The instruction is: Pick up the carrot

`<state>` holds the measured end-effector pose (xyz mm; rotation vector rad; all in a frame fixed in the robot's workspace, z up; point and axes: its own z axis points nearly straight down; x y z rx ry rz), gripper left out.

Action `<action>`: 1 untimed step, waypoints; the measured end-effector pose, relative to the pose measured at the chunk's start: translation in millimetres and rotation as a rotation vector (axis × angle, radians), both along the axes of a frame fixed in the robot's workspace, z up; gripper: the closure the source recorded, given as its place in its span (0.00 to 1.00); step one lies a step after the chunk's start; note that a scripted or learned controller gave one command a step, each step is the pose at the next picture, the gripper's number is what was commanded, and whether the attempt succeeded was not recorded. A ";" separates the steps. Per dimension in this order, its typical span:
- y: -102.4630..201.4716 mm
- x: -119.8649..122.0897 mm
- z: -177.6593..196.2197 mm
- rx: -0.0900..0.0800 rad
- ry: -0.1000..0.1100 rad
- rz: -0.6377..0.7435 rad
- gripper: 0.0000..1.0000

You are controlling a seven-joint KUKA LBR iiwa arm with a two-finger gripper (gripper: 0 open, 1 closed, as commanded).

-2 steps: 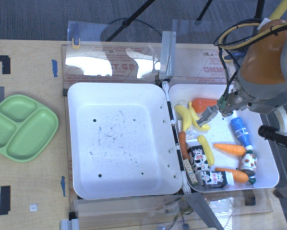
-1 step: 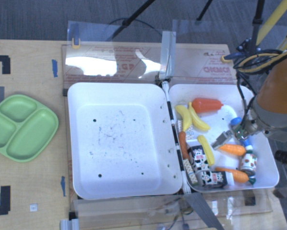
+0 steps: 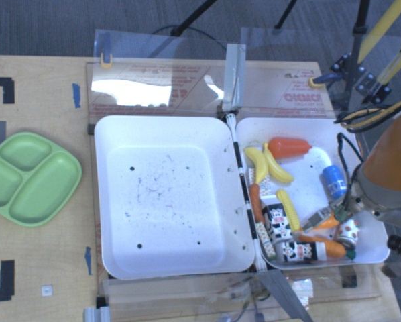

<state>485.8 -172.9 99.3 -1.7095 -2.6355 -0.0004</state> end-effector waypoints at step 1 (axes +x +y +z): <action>-50.5 -6.8 35.5 0.000 0.000 0.105 0.00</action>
